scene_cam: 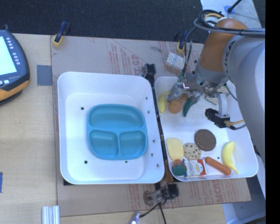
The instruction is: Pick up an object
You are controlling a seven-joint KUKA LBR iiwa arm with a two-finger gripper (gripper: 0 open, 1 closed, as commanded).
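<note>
Cardboard (126, 55) bears faint red print, unreadable from above.

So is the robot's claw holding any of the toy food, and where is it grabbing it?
Cannot tell. The gripper is low in the right bin, right over a green pepper and an orange piece, but the grip itself is hidden.

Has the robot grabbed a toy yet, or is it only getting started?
Only getting started. The gripper is down in the right bin, at its far end, close to an orange toy and a green one. I cannot see anything lifted yet. The cookie, banana and carrot lie in the bin. The grab and lift are left.
</note>
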